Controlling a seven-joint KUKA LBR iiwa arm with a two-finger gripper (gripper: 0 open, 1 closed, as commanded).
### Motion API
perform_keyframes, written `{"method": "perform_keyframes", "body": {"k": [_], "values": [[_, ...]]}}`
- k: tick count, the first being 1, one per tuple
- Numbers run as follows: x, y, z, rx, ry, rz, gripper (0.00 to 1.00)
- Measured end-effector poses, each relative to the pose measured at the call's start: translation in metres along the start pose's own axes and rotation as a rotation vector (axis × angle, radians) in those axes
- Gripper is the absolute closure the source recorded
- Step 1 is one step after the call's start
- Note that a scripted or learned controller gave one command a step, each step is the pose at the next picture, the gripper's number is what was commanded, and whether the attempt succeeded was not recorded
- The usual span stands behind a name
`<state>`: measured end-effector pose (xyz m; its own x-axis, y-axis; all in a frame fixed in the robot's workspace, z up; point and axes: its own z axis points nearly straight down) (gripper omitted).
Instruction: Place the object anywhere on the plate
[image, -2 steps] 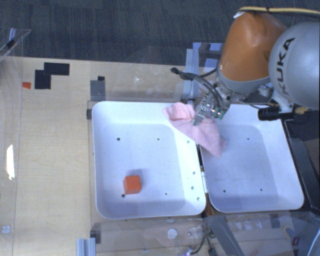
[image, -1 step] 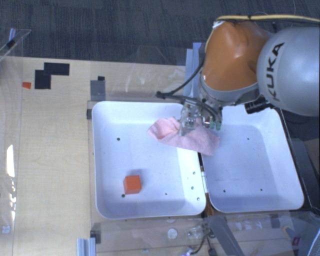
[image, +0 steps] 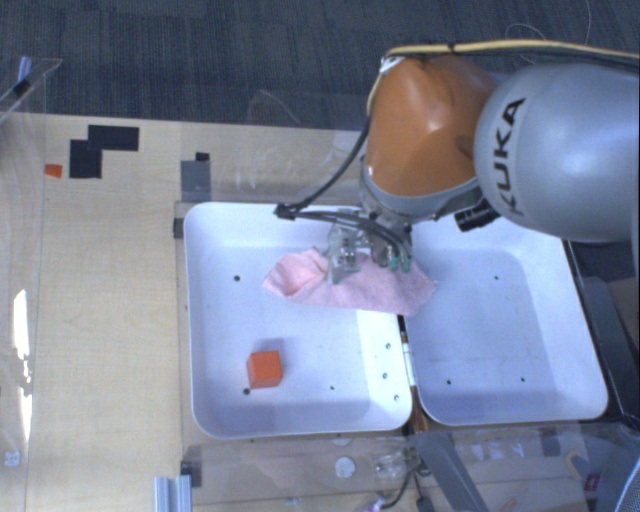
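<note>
My grey arm (image: 560, 120) with its orange band reached in over the two white bins, left bin (image: 230, 330) and right bin (image: 510, 330). A pink cloth (image: 370, 290) lay across the left bin's upper right, its corner over the divide. My gripper (image: 350, 258) sat on the cloth; I could not tell its spread. A small orange block (image: 265, 369) rested near the left bin's lower left.

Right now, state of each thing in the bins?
pink cloth: crumpled, lying in the left bin, its right corner draped over the divide toward the right bin.
orange block: resting flat on the left bin's floor, near the front, apart from the cloth.
gripper: low over the cloth's upper edge; contact or grasp cannot be told.
</note>
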<state>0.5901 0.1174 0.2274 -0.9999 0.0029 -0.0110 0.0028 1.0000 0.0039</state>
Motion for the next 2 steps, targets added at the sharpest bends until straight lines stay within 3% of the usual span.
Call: {"method": "perform_keyframes", "body": {"k": [1,2], "values": [[0.0111,0.0511,-0.0004,-0.001,0.000,-0.005,1.00],[0.0110,0.0509,-0.0006,-0.001,-0.001,-0.004,0.00]]}}
